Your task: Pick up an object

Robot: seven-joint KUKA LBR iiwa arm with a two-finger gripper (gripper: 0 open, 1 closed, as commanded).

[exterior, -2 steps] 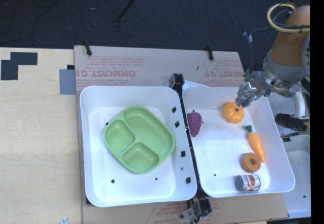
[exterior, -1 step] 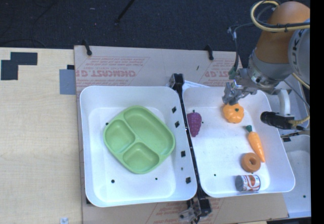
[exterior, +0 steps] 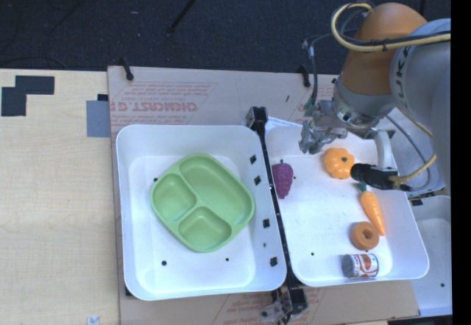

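Status: the pick is not yet accomplished. No object is seen raised off a bin floor.

1. The left bin (exterior: 140,261) contains one green divided plate (exterior: 202,202), lying flat near the middle. It is well apart from the gripper.
2. The right bin (exterior: 316,231) contains all the other candidate objects. A purple grape cluster (exterior: 282,178) rests at the bin's left wall, just beside the divider between the two bins.
3. The gripper (exterior: 315,141) is positioned over the far left corner of the right bin, between the grape cluster and the orange pumpkin (exterior: 338,163). It is near both, and contact with either cannot be confirmed. Whether the gripper is open or closed cannot be told from this angle (the wrist body hides the lower end). No object is visible in its grasp.
4. The pumpkin sits upright on the bin floor, just to the right of the gripper.
5. Toward the near edge, a small can (exterior: 360,265) lies on its side. A brown donut (exterior: 364,235) lies just above it, and an orange carrot (exterior: 372,212) lies just beyond the donut, near the right wall.

Assessment: the approach phase appears to be in hand. The grasp, the closure on one object and the lift are all left to do. The grape cluster and the pumpkin are the likeliest targets, judged by nearness alone.
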